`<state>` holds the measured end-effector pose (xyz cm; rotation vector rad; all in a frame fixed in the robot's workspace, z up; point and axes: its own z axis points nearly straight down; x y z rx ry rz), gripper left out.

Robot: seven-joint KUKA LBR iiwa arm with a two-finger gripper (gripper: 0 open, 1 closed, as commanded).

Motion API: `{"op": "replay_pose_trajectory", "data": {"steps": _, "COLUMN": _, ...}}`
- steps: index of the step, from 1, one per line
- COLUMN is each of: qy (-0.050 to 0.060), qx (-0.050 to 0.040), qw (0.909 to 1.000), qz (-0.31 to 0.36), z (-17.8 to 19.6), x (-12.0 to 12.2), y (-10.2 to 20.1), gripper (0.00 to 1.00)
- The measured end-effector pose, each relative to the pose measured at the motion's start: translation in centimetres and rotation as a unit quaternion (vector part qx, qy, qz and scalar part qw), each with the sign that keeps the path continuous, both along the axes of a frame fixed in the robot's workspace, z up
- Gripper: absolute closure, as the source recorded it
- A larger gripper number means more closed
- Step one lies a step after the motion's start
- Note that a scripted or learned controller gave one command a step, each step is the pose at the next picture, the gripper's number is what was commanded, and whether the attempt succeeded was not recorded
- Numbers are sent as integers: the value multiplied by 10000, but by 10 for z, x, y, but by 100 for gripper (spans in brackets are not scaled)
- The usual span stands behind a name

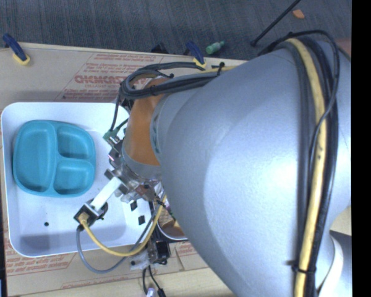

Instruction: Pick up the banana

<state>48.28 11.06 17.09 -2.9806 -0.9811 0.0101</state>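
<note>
The grey arm (247, 166) with its orange band (139, 135) reaches in from the right and covers the middle and right of the camera view, including the right bin. Its gripper (127, 187) hangs over the right edge of the left white bin (25, 240), seen from above among brackets and cables. A white bracket with a black and yellow connector (89, 212) sticks out from the wrist toward the bin floor.
A blue divided plate (52, 156) lies in the left bin's far left part. A yellow cable (111, 247) and a grey one loop over the bin's near edge. A brown rounded thing (172, 229) peeks out under the arm. Blue clamps (15, 48) hold the cardboard.
</note>
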Motion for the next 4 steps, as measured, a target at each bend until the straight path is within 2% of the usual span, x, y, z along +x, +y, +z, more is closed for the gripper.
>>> {"op": "replay_pose_trajectory", "data": {"steps": 1, "qy": -14, "qx": -7, "qw": 9981, "qz": -614, "z": 48, "x": -7, "y": 108, "gripper": 100}}
{"op": "replay_pose_trajectory", "data": {"steps": 2, "qy": -2, "qx": -15, "qw": 9976, "qz": -690, "z": 22, "x": -8, "y": 107, "gripper": 100}}
{"op": "replay_pose_trajectory", "data": {"steps": 3, "qy": -8, "qx": -15, "qw": 9976, "qz": -692, "z": 22, "x": -8, "y": 106, "gripper": 0}}
{"op": "replay_pose_trajectory", "data": {"steps": 4, "qy": -78, "qx": 18, "qw": 9991, "qz": -408, "z": -65, "x": 6, "y": 108, "gripper": 0}}
